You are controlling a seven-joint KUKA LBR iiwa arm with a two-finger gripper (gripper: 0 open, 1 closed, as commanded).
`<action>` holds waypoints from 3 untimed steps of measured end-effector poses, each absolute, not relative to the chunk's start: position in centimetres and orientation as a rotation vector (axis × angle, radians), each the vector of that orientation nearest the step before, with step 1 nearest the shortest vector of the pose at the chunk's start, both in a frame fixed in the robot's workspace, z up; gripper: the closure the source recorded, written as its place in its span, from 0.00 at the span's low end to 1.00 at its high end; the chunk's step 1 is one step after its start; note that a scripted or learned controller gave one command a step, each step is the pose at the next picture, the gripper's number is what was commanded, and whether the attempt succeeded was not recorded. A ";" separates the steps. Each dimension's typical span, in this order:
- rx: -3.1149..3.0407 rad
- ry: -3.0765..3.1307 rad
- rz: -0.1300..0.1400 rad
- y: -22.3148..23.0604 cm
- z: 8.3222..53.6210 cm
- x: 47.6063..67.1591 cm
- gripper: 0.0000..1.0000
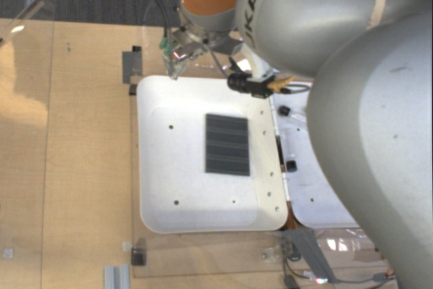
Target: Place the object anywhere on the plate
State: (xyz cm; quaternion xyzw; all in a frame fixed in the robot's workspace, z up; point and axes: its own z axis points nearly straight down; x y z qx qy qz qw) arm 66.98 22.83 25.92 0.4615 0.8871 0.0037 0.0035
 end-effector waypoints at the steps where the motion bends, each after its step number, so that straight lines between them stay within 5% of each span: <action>1: 0.995 2.975 0.007 22.7 21.3 66.9 1.00; 2: 0.493 3.093 0.010 23.5 24.2 66.3 1.00; 3: 0.975 2.977 0.011 23.5 28.9 65.3 1.00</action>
